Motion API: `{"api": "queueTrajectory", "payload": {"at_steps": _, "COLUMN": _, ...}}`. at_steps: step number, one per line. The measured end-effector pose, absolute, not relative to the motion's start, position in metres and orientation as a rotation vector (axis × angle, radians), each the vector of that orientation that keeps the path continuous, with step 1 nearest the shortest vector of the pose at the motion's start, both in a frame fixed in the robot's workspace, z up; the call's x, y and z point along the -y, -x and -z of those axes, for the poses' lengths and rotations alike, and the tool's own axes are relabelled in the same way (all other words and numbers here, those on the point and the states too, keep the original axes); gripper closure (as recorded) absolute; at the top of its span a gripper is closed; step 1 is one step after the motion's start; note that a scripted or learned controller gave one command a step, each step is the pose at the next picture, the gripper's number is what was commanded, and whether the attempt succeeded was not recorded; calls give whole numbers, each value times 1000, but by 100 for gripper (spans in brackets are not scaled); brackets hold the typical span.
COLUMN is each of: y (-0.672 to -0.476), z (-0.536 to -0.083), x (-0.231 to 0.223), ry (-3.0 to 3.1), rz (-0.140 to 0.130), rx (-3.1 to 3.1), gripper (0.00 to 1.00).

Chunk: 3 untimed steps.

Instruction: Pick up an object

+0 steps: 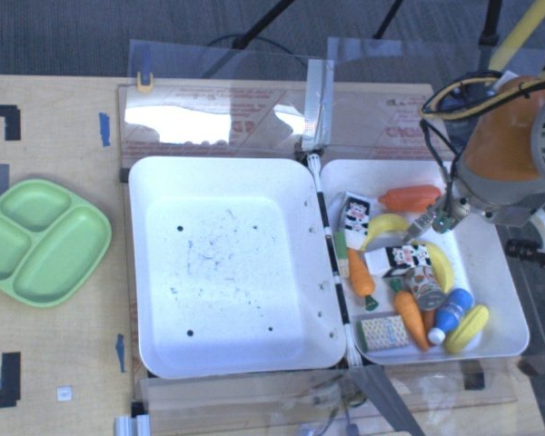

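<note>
The right bin holds a heap of toy items. An orange-red oblong piece lies at its back, with a yellow banana just in front of it. Two cow-patterned cards lie near the banana. Further forward are two carrots, a small can, a blue bottle, a yellow piece and a tan waffle-like block. My gripper hangs low over the back of this bin, just right of the banana and below the orange-red piece.
The left bin stands beside the right one, split from it by a shared rim. A green divided plate rests on the bench at far left. Clear upright panels stand behind both bins.
</note>
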<state>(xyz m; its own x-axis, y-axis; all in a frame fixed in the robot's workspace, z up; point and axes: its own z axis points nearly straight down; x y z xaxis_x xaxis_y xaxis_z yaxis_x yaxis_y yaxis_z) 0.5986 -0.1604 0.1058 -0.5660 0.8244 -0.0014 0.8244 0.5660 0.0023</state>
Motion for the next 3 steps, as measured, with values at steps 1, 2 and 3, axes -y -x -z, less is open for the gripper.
{"api": "queueTrajectory", "payload": {"at_steps": 1, "y": -599, "z": -106, "x": 161, "ry": -1463, "rz": -2, "rx": -2777, "gripper": 0}}
{"api": "queueTrajectory", "payload": {"at_steps": 2, "y": -550, "z": -86, "x": 217, "ry": -1364, "rz": -2, "rx": -2826, "gripper": 0}}
{"api": "queueTrajectory", "payload": {"at_steps": 3, "y": -552, "z": -98, "x": 218, "ry": -1364, "rz": -5, "rx": -2817, "gripper": 100}}
